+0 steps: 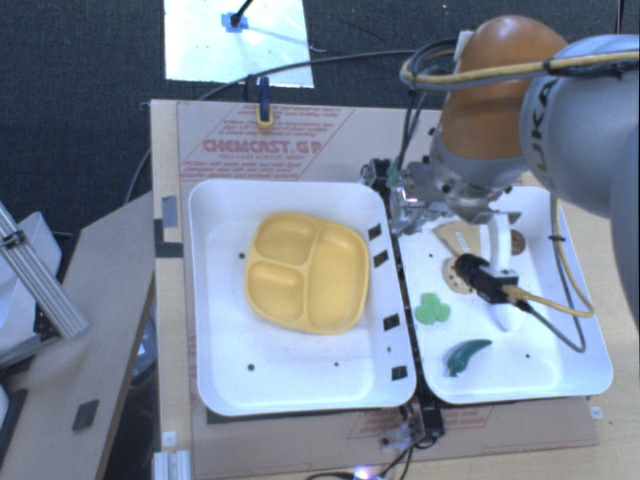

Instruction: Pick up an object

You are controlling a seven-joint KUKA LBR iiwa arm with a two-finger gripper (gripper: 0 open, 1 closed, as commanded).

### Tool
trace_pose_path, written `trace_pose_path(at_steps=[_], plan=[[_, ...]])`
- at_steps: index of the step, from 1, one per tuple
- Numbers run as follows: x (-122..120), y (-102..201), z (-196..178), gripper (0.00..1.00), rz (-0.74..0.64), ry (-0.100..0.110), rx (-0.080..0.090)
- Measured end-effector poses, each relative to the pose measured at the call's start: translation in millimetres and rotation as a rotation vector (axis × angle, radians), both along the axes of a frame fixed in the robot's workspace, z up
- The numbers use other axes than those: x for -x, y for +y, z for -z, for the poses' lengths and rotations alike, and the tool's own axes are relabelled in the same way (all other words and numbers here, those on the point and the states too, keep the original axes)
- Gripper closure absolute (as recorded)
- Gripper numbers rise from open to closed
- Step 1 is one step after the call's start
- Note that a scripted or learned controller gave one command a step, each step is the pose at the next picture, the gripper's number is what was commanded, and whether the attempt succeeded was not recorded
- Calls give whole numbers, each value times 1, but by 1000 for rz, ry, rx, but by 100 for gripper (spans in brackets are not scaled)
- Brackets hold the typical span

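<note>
Bench board (270,138): you see a tan sheet with red "CHEMCAST" print, lying under both bins.
Blue-and-yellow clamp (264,103): it stands at the board's far edge, above the print.
White square sheet (236,26): it lies on the dark floor beyond the board, with a blue mark near its middle and a thin dark rod slanting across it.
Dark carpet (80,68): it fills the ground around the bench.
Metal rail (35,273): you find it slanting at the left edge, beside a lower tan shelf (105,288).
Black tabs (385,288): they run along the seam between the bins.
</note>
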State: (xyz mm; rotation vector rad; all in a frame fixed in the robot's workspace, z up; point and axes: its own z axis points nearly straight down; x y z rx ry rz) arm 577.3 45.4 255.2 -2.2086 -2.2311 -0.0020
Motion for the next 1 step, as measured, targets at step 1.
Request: trace_pose_path(at_steps=[1], plan=[[9, 56, 9, 100, 1, -1, 1]])
